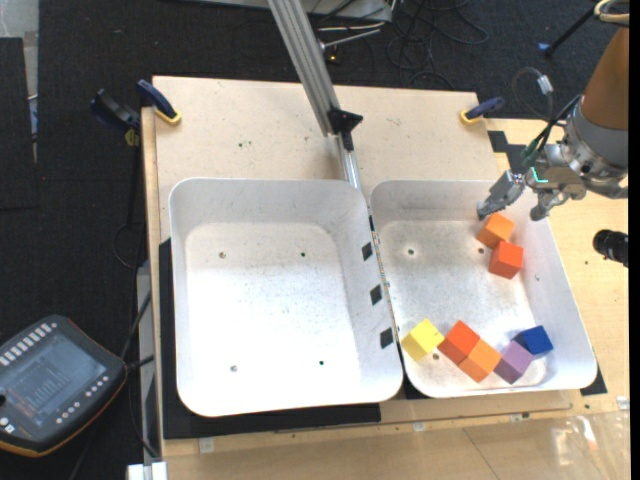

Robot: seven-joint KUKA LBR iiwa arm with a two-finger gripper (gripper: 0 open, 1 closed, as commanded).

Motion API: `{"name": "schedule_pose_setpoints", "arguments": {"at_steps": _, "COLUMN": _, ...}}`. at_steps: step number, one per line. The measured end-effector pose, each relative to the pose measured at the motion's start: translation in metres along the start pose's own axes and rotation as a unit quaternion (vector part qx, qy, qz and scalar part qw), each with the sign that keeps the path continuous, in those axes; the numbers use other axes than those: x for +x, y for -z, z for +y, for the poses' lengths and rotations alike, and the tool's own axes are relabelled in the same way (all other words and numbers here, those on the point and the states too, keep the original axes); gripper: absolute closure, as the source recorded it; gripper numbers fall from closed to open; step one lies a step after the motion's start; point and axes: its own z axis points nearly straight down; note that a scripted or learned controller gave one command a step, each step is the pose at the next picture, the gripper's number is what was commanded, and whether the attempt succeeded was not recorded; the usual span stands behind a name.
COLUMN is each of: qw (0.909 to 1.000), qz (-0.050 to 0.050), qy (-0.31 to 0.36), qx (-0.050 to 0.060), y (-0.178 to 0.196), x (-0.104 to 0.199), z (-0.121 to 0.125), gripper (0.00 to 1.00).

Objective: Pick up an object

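Camera view: grey two-finger gripper (519, 199) over far right part of right shallow white plastic bin (395, 268), fingers spread apart, nothing between them. Nearest target: light orange foam cube (495, 229), just below left finger, toward near edge of that bin. Darker orange-red foam cube (507, 259) touching it on near side. Cluster along bin's near wall, well apart from gripper: yellow cube (423, 338), orange blocks (470, 348), purple cube (513, 361), blue cube (534, 340). Likely needs short drop, slightly toward near edge.
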Motion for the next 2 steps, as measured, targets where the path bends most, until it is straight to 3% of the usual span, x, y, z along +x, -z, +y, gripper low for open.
{"name": "schedule_pose_setpoints", "arguments": {"at_steps": 2, "qw": 1.0, "qz": 0.0, "qy": -0.002, "qx": 0.002, "y": -0.089, "x": -0.006, "z": -0.001, "gripper": 0.0}}
